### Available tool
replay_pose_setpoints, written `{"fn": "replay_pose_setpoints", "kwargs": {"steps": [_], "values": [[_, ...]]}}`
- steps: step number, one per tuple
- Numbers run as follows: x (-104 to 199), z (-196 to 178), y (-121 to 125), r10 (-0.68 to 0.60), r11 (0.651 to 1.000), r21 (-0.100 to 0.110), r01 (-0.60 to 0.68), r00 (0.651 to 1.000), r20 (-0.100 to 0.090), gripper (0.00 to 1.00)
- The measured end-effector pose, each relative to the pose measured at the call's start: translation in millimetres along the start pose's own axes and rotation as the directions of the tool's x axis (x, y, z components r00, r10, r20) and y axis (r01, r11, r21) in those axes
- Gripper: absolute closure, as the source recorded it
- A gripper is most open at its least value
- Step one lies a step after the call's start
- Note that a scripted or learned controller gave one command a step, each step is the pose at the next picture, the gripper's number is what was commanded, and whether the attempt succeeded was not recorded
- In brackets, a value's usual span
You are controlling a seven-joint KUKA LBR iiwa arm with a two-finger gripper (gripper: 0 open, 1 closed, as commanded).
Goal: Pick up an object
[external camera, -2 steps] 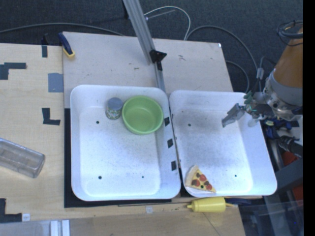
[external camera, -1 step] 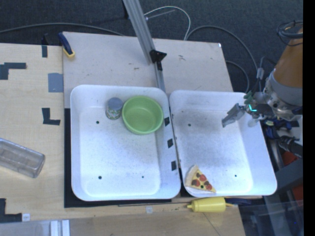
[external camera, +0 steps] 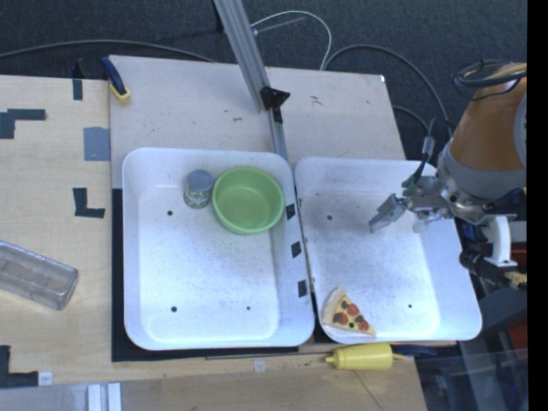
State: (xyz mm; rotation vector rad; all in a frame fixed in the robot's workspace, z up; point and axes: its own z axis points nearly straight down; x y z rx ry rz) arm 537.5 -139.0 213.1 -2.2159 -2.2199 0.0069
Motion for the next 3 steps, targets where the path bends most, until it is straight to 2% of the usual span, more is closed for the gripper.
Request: {"fn": "replay_pose_setpoints", "kwargs": {"steps": [2,3], "values": [[8,120,-18,0.001,1.000,0.002,-0.001,1.000,-0.001,0.00],[8,107,-17,-0.001,1.000,-0.002,0.001,1.000,-0.001,1.00]]}}
